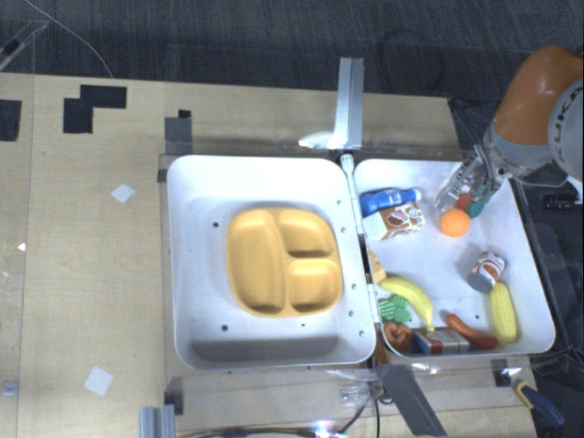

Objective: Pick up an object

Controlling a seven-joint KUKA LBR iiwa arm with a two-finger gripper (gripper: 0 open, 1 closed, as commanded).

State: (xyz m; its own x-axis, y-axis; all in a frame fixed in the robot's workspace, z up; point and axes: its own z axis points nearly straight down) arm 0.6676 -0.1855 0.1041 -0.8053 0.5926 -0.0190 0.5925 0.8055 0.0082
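My gripper (465,196) hangs over the back of the right bin (438,172), reaching in from the right. Its fingers point down to the left, just above and right of an orange ball (454,224). Nothing shows between the fingers. Left of the ball lie a blue bottle (389,199) and a brown-and-white packet (401,220). Further forward in the same bin are a small can (487,270), a corn cob (503,311), a banana (410,297), a red sausage (470,329) and a green item (394,309).
The left bin (192,272) holds a yellow divided tray (283,261). A metal post (349,103) stands behind the seam between the bins. Wooden bench surface with black marks lies to the left.
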